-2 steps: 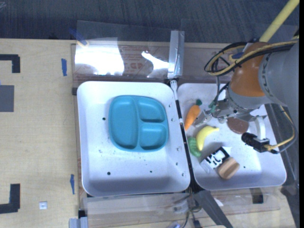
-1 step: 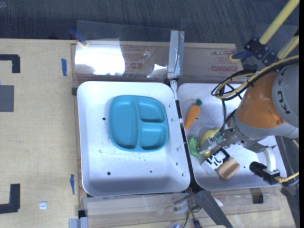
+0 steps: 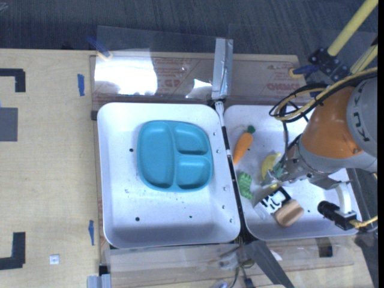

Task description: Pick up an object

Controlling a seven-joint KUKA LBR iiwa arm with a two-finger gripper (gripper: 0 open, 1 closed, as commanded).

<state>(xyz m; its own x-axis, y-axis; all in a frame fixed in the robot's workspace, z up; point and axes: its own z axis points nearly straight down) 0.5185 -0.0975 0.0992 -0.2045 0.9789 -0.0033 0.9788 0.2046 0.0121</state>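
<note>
Your worktop carries the left bin, with a blue plate, and the right bin. The arm hangs over the right bin at 3 o'clock. Nothing looks lifted yet, I judge. The gripper sits low among the carrot, green piece and cork; whether it's open, you cannot tell. Walls crowd it.

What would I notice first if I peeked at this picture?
Probably the big blue divided plate lying in the middle of the left bin. Next, the grey and orange robot arm reaching over the right bin, where a toy carrot lies near the top left among other small toys.
</note>
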